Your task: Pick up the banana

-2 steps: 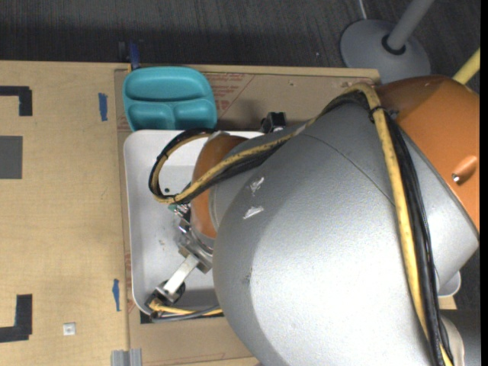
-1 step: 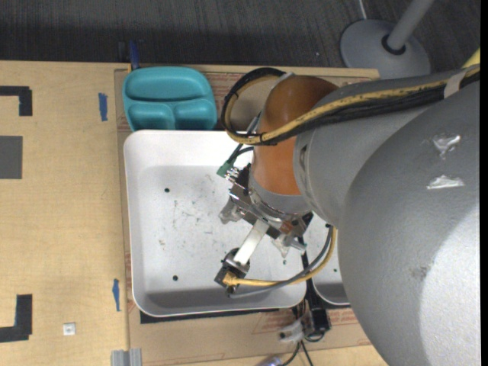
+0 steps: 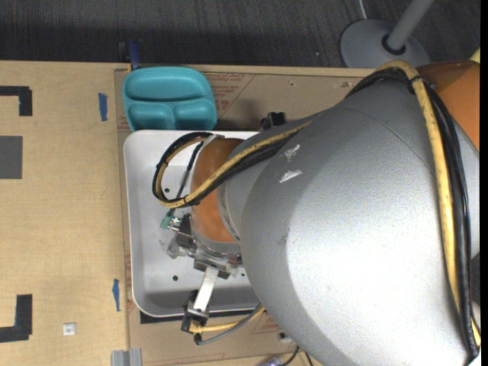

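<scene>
My grey arm reaches in from the right and covers most of the view. Its orange band hangs over the white bin. Below the band, the gripper is low inside the bin, near its left wall. The arm hides the right part of this bin's floor and whatever lies under it. A small green speck shows beside the gripper; I cannot tell what it is.
A teal moulded tray stands just beyond the bin's far edge. Tan cardboard with black and blue tape marks covers the bench to the left. A grey stand base sits on the dark floor at top right.
</scene>
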`<state>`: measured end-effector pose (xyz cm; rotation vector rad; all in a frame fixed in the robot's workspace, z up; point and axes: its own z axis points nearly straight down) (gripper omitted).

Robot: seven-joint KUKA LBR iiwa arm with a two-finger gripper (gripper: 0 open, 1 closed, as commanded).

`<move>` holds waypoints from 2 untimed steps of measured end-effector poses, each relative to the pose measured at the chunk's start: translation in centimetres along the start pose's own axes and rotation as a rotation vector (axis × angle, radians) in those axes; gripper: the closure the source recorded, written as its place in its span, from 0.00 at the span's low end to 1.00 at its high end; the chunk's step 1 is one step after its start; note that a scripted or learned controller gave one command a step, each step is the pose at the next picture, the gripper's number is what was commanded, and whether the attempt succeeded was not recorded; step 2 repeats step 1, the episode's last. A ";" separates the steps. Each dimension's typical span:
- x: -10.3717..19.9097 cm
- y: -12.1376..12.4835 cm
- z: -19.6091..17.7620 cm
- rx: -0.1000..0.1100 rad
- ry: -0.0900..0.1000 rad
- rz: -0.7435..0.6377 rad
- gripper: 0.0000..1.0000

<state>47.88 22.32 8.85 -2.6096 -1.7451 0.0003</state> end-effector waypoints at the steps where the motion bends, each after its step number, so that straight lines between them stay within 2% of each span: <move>1: 0.1 0.0 -1.0 -0.001 0.003 0.001 1.00; 2: 0.1 0.0 -1.0 -0.001 0.003 0.001 1.00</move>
